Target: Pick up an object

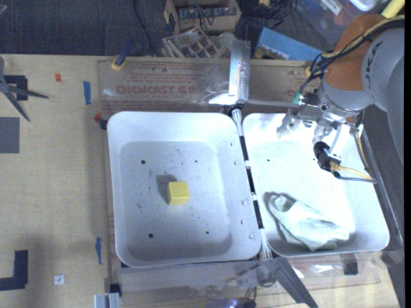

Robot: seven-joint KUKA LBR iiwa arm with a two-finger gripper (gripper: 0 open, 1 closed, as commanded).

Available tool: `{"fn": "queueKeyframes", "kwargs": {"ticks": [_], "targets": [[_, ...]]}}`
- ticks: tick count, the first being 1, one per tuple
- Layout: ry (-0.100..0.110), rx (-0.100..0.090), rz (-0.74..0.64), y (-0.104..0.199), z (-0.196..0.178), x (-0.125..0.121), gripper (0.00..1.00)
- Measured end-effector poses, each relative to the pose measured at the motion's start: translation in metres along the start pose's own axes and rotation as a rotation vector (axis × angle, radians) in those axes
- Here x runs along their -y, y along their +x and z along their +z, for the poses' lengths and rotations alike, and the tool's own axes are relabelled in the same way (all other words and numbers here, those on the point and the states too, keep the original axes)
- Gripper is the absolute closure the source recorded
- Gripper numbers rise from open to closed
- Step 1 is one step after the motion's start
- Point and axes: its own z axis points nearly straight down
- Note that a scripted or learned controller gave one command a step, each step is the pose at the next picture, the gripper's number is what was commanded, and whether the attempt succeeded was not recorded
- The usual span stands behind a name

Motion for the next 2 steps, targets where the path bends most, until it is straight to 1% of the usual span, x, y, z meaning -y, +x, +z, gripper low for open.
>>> {"fn": "queueKeyframes", "kwargs": {"ticks": [1, 2], "targets": [[0.002, 0.0, -0.005, -0.006, 0.031, -0.012, 0.0], [-0.002, 0.001, -0.006, -0.005, 0.019, -0.013, 1.0]]}}
